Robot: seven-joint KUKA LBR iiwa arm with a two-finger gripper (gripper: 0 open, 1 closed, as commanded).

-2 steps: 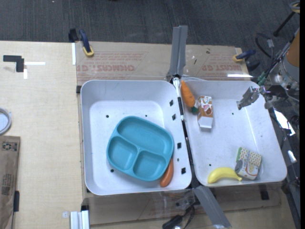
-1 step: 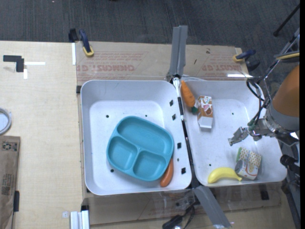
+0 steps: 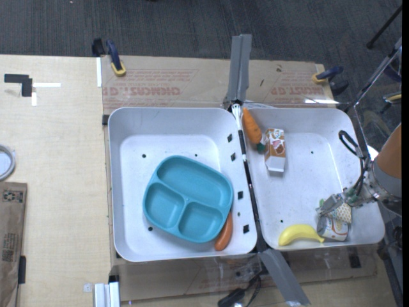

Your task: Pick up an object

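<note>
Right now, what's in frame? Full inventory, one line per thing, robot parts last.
Bins: 2, white, side by side on the bench.
Divided plate: 1, teal, left bin.
Sausage: 1, orange-red, left bin, against the plate's lower right edge.
Carrot: 1, orange, right bin, top left corner.
Small carton: 1, white and brown, right bin, beside the carrot.
Banana: 1, yellow, right bin, bottom edge.
Packet: 1, crumpled, orange and white, right bin, right of the banana.
Clamps: 2, blue and yellow, on the cardboard behind the bins.
Gripper: 1, metal, just above the packet.

grey arm [image 3: 383,190] with orange band, thin black cables, small metallic pincer [image 3: 333,204].
</note>
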